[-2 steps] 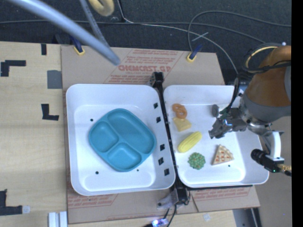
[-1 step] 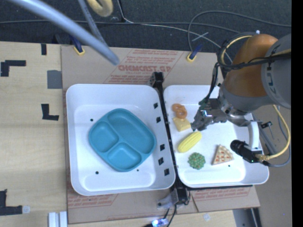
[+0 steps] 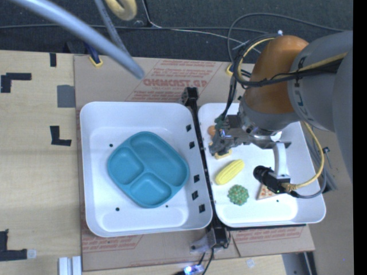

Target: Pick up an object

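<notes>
Status: pick not yet completed. My claw (image 3: 222, 143) is down inside the right bin (image 3: 304, 211), at its upper-left corner, close against the wall shared with the left bin (image 3: 92, 153). The wrist and cabling hide the working end, so I cannot tell whether the claw is wide, narrow or closed on anything.

Candidate objects in the right bin — all resting on the floor, none lifted:
- a yellow corn cob (image 3: 229, 171), just below the claw, lying at a slant;
- a green broccoli piece (image 3: 238, 195), just below the corn;
- a small pizza-like wedge (image 3: 264, 193), near the broccoli, partly under a black fitting.

A small orange item (image 3: 212, 130) shows beside the claw; its identity is unclear.

The left bin carries a blue divided tray (image 3: 148, 168), well apart from the claw.

Remaining, in my judgement: secure a grasp, then lift clear of the bin.
</notes>
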`<state>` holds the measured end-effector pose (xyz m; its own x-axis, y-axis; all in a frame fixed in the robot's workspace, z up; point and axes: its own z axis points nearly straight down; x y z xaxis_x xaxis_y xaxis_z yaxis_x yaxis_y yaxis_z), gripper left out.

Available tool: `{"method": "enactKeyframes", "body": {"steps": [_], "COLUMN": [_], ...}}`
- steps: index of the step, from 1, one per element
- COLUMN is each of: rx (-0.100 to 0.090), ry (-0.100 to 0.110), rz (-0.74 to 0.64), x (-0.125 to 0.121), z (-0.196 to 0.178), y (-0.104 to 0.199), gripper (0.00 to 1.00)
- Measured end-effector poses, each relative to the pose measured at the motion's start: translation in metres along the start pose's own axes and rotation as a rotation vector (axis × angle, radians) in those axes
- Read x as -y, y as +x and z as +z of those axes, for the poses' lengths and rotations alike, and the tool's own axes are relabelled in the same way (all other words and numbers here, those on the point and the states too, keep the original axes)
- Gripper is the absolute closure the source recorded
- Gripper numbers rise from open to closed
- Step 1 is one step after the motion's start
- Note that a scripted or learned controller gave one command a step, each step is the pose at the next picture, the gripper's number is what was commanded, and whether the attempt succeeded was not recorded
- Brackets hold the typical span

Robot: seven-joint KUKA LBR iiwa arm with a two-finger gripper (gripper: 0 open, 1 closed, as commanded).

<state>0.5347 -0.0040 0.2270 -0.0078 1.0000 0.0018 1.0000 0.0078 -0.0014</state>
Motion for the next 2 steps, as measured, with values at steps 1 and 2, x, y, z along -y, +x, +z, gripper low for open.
{"method": "enactKeyframes", "body": {"steps": [1, 2], "rx": [0.001, 0.001], "ry": [0.001, -0.001], "rz": [0.001, 0.002], "x": [-0.017, -0.049], "z": [0.01, 0.011], "y": [0.054, 0.094], "gripper": [1.0, 1.0]}}
